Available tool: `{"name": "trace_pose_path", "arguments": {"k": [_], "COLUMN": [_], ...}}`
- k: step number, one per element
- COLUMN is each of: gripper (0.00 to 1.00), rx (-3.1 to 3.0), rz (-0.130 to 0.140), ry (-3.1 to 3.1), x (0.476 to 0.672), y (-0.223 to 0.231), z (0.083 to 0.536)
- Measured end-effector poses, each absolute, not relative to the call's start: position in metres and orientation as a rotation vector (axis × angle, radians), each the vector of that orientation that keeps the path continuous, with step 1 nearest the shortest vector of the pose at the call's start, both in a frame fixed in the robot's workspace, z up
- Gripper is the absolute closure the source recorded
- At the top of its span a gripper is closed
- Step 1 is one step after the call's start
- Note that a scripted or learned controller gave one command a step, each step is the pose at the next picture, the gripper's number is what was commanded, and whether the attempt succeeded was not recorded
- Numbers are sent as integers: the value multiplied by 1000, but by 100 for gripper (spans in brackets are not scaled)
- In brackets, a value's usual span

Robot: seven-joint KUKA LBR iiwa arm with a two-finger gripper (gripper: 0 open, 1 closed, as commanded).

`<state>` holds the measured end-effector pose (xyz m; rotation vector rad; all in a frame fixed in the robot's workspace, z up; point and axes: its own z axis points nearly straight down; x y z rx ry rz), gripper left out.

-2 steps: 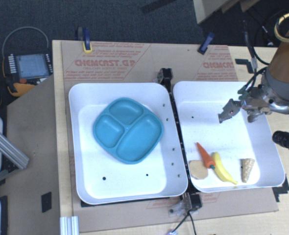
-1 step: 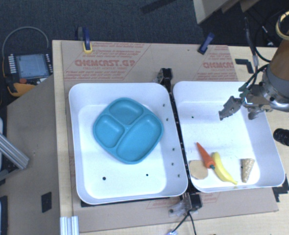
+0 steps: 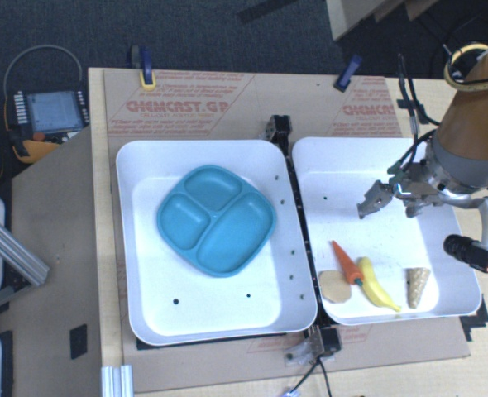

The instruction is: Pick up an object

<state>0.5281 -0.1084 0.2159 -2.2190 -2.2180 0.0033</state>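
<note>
The claw [image 3: 390, 203] hangs over the upper middle of the right bin [image 3: 327, 165], above bare white floor, with nothing between its fingers. One dark finger [image 3: 375, 200] sticks out to the left and another sits nearer the wrist, so it looks spread — open and carrying nothing.

What it could pick lies toward the near rim of that same bin, below the claw as seen from the camera above. A carrot [image 3: 345, 260] is the closest piece: it lies just down and slightly left of the claw, its thin tip pointing up and left and its thick end running down to the right. Its lower end touches the banana [image 3: 377, 286], which carries on along the same slant toward the near right corner. A round tan biscuit-like piece [image 3: 337, 287] sits just left of where the two meet, touching or nearly touching them — I cannot tell which. A pale cone-shaped thing [image 3: 418, 285] stands apart to the right.

So the move, as I judge it, is a short travel toward the near rim and then a drop. The carrot's long axis runs diagonally, and the fingers would need to close across that slant, not along it. The crowding at its lower end makes the thin upper half the cleaner place to grip.

The blue divided plate [image 3: 217, 220] in the left bin [image 3: 136, 238] is well apart from the claw.
</note>
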Motion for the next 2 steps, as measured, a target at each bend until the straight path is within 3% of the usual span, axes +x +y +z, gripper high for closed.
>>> {"name": "trace_pose_path", "arguments": {"k": [2], "gripper": [0], "rx": [-2219], "rz": [3], "ry": [-2217], "x": [524], "y": [-114], "z": [111]}}
